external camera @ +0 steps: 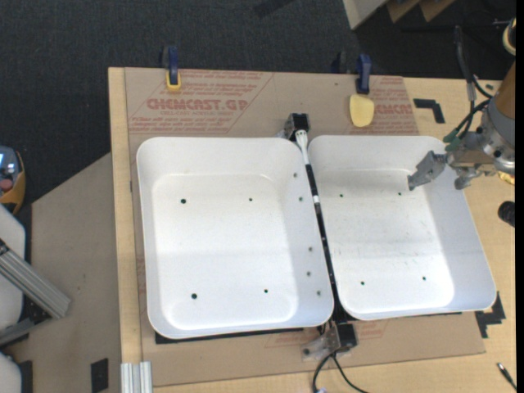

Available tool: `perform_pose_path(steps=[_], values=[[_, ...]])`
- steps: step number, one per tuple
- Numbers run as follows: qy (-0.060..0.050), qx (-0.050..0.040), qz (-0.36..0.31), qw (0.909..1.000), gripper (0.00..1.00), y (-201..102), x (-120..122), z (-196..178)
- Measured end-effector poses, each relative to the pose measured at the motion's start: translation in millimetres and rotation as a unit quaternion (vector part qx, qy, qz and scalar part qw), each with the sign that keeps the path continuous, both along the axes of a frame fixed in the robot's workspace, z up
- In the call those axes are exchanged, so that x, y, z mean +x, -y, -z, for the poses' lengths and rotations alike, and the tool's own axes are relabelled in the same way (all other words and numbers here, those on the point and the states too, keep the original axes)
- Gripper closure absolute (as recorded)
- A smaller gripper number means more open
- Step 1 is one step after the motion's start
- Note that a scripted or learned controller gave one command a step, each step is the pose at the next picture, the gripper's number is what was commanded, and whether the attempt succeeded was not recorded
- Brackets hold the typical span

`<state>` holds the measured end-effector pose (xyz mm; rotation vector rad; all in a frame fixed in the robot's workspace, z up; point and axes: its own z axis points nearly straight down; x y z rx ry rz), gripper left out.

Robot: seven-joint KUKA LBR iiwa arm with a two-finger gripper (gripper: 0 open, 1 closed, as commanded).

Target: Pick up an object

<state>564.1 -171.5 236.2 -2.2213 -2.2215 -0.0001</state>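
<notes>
My gripper (444,175) hangs over the far right corner of the right bin (393,293), reaching in from the right edge. Its two grey fingers (424,170) are spread apart and I see nothing between them, so it is open. A small pale yellow object (361,110) lies on the brown board (205,101) just behind the right bin, outside it and to the left of the gripper. The white floor under the gripper shows only small dark dots.
The left bin (221,301) sits beside the right one, with a black strip (315,203) along their shared edge. Two blue clamps (171,62) (363,68) hold the board's far edge. Cables (467,121) trail by the arm at right.
</notes>
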Motion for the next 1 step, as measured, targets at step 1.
perform_pose_path(steps=[1], values=[[0.001, -0.0005, 0.0, 1.0, 1.0, 0.1, 0.7, -10.6]])
